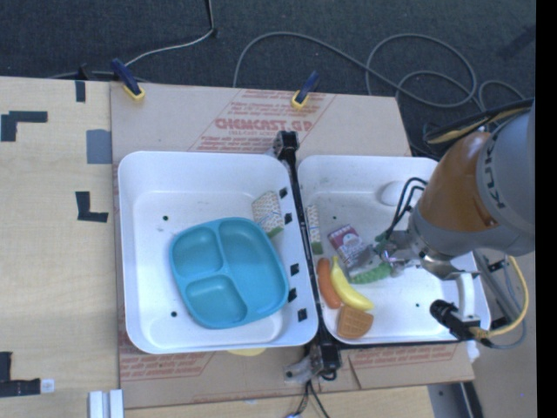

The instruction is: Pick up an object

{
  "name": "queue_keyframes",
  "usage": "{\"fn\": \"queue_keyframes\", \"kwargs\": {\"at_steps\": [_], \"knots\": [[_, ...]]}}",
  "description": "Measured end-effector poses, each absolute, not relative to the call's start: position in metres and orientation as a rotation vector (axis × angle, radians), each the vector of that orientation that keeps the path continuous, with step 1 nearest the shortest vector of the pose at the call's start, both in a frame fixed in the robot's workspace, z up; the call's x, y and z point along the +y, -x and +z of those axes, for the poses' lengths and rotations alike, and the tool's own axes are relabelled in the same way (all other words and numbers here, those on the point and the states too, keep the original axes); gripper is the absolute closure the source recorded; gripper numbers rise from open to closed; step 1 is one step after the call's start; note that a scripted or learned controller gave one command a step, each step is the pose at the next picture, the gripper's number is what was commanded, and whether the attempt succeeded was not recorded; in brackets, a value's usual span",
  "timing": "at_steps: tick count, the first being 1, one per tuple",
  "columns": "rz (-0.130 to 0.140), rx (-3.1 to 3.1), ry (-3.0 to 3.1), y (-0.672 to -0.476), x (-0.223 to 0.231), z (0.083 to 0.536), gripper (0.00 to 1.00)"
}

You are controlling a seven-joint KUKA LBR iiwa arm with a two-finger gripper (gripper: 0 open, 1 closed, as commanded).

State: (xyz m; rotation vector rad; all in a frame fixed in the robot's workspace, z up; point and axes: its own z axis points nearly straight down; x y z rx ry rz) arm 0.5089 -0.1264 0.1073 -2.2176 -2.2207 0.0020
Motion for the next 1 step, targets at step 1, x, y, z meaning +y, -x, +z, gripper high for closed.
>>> {"fn": "queue_keyframes", "kwargs": {"at_steps": [1], "knots": [[0.001, -2.223, 2.218, -0.4836, -0.0514, 0.1840, 1.00]]}}
